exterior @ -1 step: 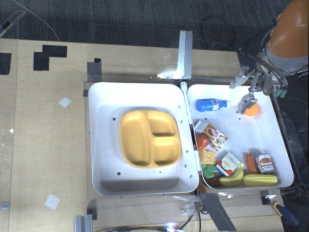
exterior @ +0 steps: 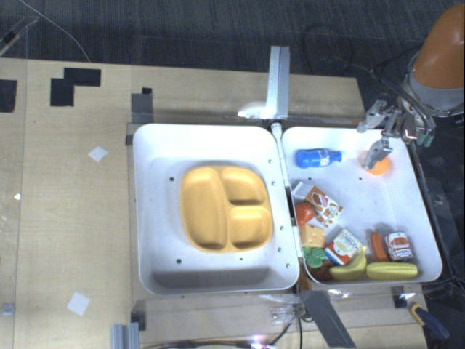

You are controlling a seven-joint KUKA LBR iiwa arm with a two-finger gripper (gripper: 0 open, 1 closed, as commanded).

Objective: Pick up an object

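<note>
My gripper (exterior: 379,150) hangs over the far right part of the right bin (exterior: 421,195), reaching in from the upper right under the arm's orange band. Its tip sits right above a small orange object (exterior: 379,167), which it partly hides; I cannot tell whether it touches it. A blue bottle (exterior: 317,158) lies on its side to the left of the gripper. At the bin's near end are a printed snack packet (exterior: 321,204), a red tomato (exterior: 305,214), a banana (exterior: 350,267), a yellow-green pickle (exterior: 392,270) and a small can (exterior: 399,246).
The left bin (exterior: 156,195) holds a yellow divided tray (exterior: 224,207) in its middle. A metal post (exterior: 279,82) stands at the far end of the wall between the bins. Bare white floor lies in the middle right of the right bin.
</note>
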